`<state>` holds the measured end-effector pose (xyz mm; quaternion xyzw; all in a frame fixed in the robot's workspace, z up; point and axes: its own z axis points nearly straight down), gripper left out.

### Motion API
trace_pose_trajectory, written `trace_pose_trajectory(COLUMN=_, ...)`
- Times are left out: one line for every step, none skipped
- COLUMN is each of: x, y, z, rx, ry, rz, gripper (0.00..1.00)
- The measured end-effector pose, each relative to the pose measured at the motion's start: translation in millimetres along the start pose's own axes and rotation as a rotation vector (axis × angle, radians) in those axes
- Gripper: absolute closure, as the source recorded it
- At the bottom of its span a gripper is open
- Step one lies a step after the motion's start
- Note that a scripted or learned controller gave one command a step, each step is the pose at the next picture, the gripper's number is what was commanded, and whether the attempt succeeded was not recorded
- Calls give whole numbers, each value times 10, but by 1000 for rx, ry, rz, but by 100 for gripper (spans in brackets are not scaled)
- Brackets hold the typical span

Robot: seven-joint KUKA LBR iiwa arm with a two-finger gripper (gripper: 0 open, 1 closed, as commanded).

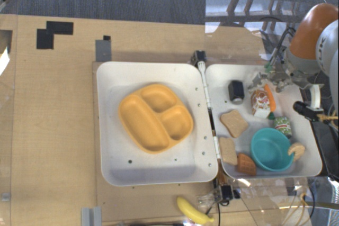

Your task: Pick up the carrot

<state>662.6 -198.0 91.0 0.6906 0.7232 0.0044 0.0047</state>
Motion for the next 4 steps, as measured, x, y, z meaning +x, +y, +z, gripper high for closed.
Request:
trace_pose_trajectory(x=13, y=45, z=-150, rx=-13, ry=-2, rz=-4, gripper=100)
trace_pose_trajectory(x=13, y=41, z=-143, rx=-12, ry=-2, rz=-4, gripper=0)
trace_pose_trajectory(x=-17, y=-666, z=23, rx=7, ry=4, rz=-3, gripper=0)
trace_pose_trajectory(x=-12, y=-623, z=-111, rx=-4, ry=0, rz=-5, gripper=100)
